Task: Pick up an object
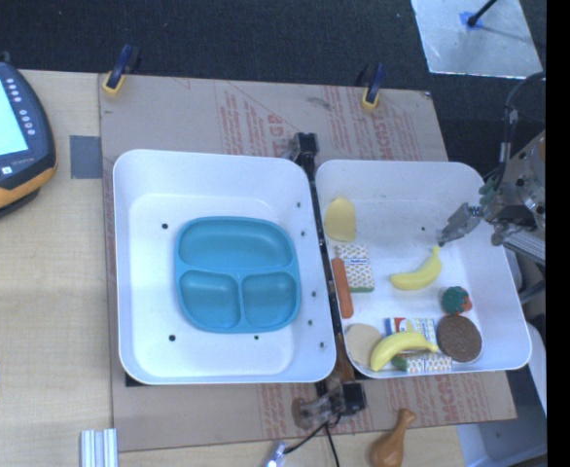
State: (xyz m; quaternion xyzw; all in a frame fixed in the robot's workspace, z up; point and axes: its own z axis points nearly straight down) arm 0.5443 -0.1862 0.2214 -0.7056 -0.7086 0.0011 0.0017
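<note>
The gripper [478, 217] hangs over the right bin's [402, 175] far right side, its fingers spread with nothing between them, and the nearest banana [416, 272] lies just down-left of it, its long axis slanting toward the fingers.

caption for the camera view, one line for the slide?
Gripper poised over right bin of toy food, near a banana; blue tray in left bin.
</note>
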